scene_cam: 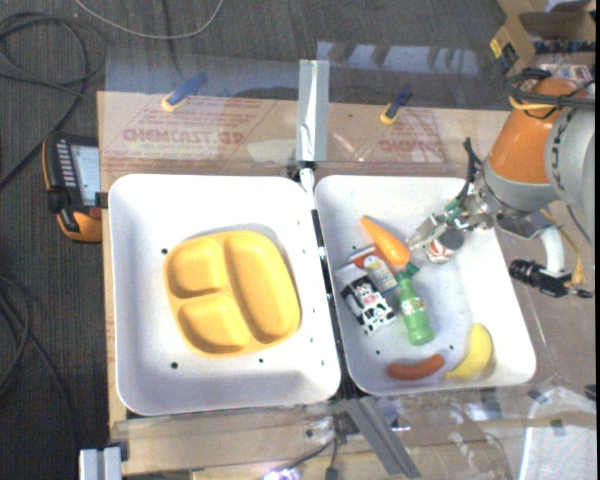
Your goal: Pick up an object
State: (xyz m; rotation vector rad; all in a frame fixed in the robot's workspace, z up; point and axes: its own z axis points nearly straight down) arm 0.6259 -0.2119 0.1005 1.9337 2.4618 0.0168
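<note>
My gripper (432,236) hangs low over the upper middle of the right bin (500,278), reaching in from the right under the orange wrist band. Just left of it lies an orange carrot (385,240), and a small red and white object (440,252) sits right beneath it. A green bottle (412,313) lies below the carrot. Beside the bottle is a black and white box (368,304). A red sausage (416,368) and a yellow banana (473,352) rest along the bin's front edge.
The left bin (140,218) holds a yellow divided tray (235,290). A metal divider (313,118) stands behind the gap between the bins. An orange and black handset (72,188) lies left of the bench. Cables run across the dark floor.
</note>
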